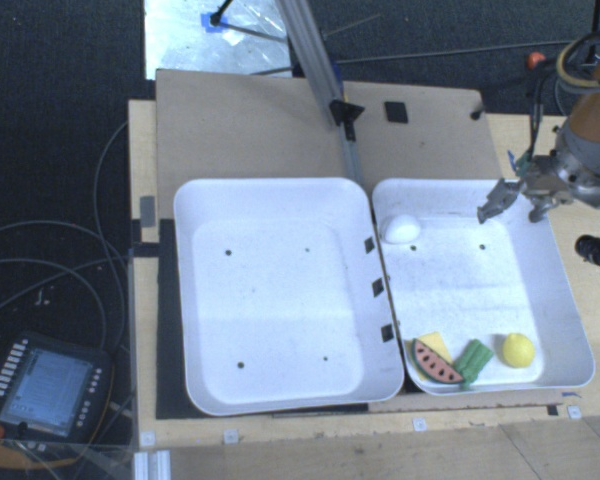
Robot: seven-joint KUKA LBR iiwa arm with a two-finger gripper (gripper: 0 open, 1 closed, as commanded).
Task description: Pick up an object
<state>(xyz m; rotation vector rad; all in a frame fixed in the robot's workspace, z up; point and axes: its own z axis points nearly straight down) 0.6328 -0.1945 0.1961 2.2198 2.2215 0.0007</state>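
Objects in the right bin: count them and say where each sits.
4. A white egg-shaped object lies near the far left corner. Along the near edge: a watermelon slice, a green object touching it, and a lemon to their right.

The arm (590, 138) behind the pincer (516, 200) is cut off by the right edge, so most of it goes unseen. The pincer's fingers are too small and blurred to read. Far left and below the pincer, the handheld screen (42, 388) shows illegible content.
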